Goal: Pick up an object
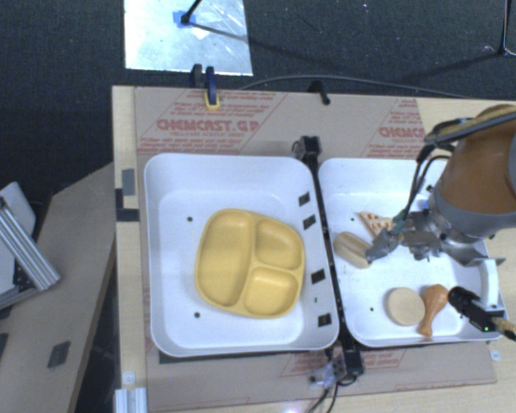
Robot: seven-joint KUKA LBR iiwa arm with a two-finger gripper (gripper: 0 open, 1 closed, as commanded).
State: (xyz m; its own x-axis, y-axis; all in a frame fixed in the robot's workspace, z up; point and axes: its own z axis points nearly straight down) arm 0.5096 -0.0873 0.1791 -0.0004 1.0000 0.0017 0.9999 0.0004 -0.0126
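In the right bin (361,183) lie a tan bread roll (351,249), a pizza slice (376,224), a round beige cookie (404,306) and a brown chicken drumstick (433,305). My gripper (385,244) hangs low over this bin, just right of the bread roll and below the pizza slice. Its dark fingers point left toward the roll. No object shows between them. The arm's orange band (490,175) sits above the wrist at the right edge.
The left bin (168,196) holds a yellow sectioned plate (248,262). A black divider with clips (320,256) runs between the bins. A cardboard sheet (241,119) lies under both bins. Cables (421,175) hang along the arm.
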